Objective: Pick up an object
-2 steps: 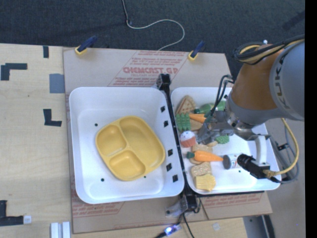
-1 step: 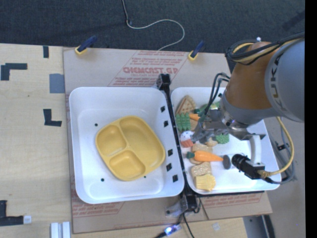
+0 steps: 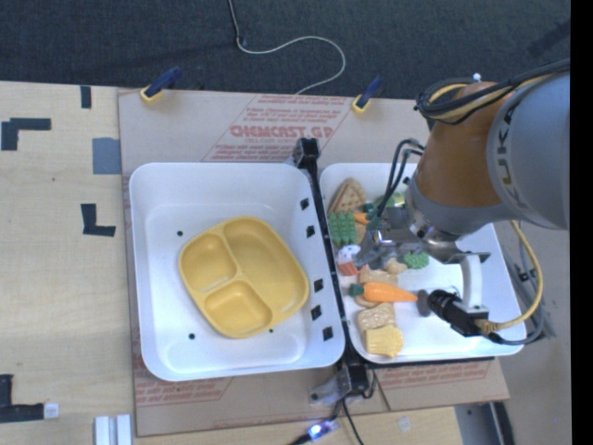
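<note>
Two shallow white bins sit side by side on a sheet of printed cardboard (image 3: 278, 133) clamped to a pale wooden counter (image 3: 56, 248) by a yellow clip (image 3: 159, 83) and a blue clip (image 3: 368, 91). Dark carpet (image 3: 111, 17) lies beyond the counter's far edge, with a thin white cable (image 3: 296, 49) looping across it. Black tape marks (image 3: 93, 219) dot the counter to the left. The left bin (image 3: 162, 341) holds a yellow divided tray (image 3: 243, 274). The right bin (image 3: 505, 276) holds a cluster of toy food near the divider: a wedge-shaped sandwich piece (image 3: 348, 196), green items (image 3: 343, 225), a carrot (image 3: 389, 293), a cracker (image 3: 376, 317) and a yellow cheese block (image 3: 384, 342). Reaching in from the right, the grey and orange arm (image 3: 482, 165) lowers its pincer (image 3: 382, 244) into that cluster, just above the carrot; whether it is released or clenched cannot be told, as the wrist and the toys crowd the tips.
</note>
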You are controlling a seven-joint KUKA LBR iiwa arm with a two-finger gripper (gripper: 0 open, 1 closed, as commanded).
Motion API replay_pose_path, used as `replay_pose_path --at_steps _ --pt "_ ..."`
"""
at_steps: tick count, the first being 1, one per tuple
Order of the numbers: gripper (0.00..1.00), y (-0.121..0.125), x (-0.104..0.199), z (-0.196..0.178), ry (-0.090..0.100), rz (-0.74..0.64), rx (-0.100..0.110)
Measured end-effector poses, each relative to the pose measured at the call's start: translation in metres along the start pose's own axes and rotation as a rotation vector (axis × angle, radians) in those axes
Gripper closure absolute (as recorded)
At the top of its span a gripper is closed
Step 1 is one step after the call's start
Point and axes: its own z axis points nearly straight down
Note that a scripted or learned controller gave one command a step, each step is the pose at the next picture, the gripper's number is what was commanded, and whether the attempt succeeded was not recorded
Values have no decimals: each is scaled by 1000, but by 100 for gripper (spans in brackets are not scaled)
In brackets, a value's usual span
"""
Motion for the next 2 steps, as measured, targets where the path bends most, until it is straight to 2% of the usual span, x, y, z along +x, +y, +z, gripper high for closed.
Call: replay_pose_path --at_steps 1,2 --pt "100 -8 15 -5 1 -2 0" --pt "100 -9 0 -16 1 0 -2"
